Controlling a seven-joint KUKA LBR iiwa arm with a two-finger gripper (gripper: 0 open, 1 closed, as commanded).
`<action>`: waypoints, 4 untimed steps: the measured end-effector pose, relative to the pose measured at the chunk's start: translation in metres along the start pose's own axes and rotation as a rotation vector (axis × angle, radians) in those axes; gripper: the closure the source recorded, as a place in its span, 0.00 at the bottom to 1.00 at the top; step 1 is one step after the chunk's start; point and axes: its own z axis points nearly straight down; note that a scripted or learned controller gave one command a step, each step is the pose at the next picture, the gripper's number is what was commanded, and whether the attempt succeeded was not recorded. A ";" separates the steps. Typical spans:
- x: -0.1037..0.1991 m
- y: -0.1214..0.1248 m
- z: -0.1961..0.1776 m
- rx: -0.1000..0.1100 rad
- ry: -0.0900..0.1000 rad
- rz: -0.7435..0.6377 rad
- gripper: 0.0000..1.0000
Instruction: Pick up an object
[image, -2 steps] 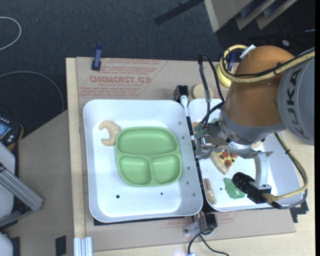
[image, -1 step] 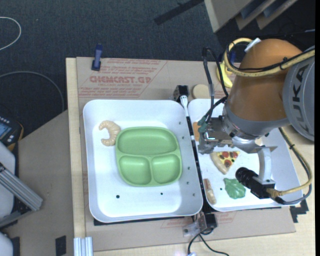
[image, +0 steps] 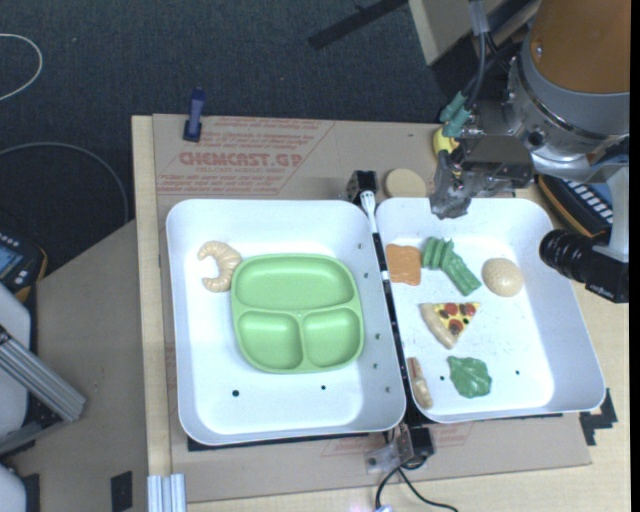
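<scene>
Gripper (image: 452, 203) poised over right bin (image: 570, 330) far rim, nothing seen gripped; fingers' state cannot be told (blurred); nearest target, green beans (image: 448, 263), crowded by toast (image: 404, 264); neighbour may be nudged, grasp missed.

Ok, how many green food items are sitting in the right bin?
2. The green beans lie near the bin's upper middle, beside the orange slice. The leafy green piece sits near the front edge, below the pizza slice. None looks hidden.
</scene>
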 end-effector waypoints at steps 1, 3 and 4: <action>0.012 -0.005 0.122 0.033 -0.008 0.004 1.00; 0.128 -0.003 0.050 0.029 -0.008 0.002 1.00; 0.065 -0.004 0.124 0.031 -0.009 0.011 1.00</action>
